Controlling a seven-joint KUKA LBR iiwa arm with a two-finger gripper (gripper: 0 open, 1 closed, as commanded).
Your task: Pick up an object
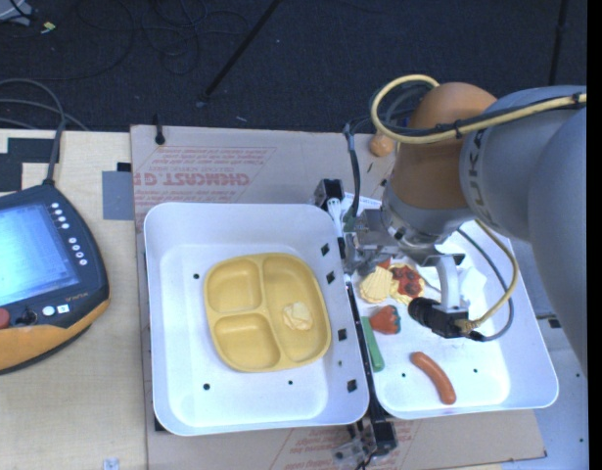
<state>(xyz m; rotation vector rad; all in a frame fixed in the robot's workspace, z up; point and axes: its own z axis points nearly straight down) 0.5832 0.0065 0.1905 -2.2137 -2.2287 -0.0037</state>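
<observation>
My gripper point(387, 262) reaches down into the right bin point(521, 385) at its far left corner, under the grey arm with its orange band. Directly below it lie a pale yellow piece point(376, 285) and a red and dark piece point(409, 280). A small red pepper-like object point(385, 319) sits just in front of them. A green stick point(372, 347) lies along the bin's left wall. An orange sausage point(434, 377) rests near the front of the bin. The arm's wrist hides the gripper's tips.
The left bin point(173, 360) holds a yellow divided plate point(244, 336) with a small pale yellow item point(299, 314) in its right compartment. A black cable plug point(436, 318) hangs over the right bin. A teach pendant point(36, 272) lies to the left of the bench.
</observation>
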